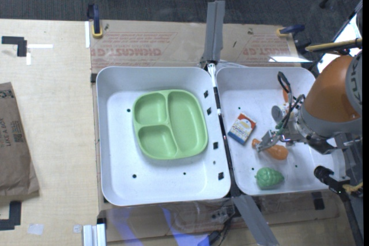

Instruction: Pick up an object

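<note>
Item 1. Crumpled green soft object (269, 177), lumpy and rounded, lying at the near edge of the right shallow white plastic bin (253, 86).

Item 2. Small orange rounded object (278, 152), just behind the green one and directly at the gripper tip; the likeliest thing to be picked.

Item 3. Two-finger metal gripper (266, 143), reaching in from the right and slanted low over the bin floor, its tip touching or just beside the orange object. Whether it is spread or pinching cannot be told; no object is clearly seen gripped.

Item 4. Small flat carton, white and blue with an orange picture (243, 128), lying left of the gripper, apart from it.

Item 5. Pale green three-compartment plastic tray (170, 123), centred in the left shallow white plastic bin (115, 141).

Handling note, a judgement: the step in hand appears to be closing on the orange object. It is rounded and may roll, so the tip should be centred over it, low to the floor, and kept from nudging the green lump before lifting straight up.
</note>
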Controlling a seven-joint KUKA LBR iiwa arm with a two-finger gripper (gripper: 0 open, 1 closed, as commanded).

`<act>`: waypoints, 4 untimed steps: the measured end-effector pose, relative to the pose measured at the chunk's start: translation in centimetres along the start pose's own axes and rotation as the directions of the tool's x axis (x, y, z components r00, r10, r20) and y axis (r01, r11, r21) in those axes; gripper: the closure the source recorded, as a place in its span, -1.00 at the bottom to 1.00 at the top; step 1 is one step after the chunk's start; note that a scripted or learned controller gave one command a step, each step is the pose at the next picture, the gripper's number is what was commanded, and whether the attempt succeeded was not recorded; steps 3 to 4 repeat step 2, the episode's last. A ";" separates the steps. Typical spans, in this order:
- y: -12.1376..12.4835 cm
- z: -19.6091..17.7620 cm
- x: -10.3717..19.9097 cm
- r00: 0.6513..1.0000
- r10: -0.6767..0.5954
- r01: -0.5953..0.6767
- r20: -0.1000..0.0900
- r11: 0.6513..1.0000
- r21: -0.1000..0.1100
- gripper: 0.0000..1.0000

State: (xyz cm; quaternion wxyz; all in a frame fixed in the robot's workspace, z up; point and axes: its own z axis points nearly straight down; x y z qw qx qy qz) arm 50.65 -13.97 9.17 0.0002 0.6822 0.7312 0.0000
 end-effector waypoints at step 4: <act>-1.3 -12.0 7.0 1.000 0.031 -0.031 0.001 1.000 0.001 1.00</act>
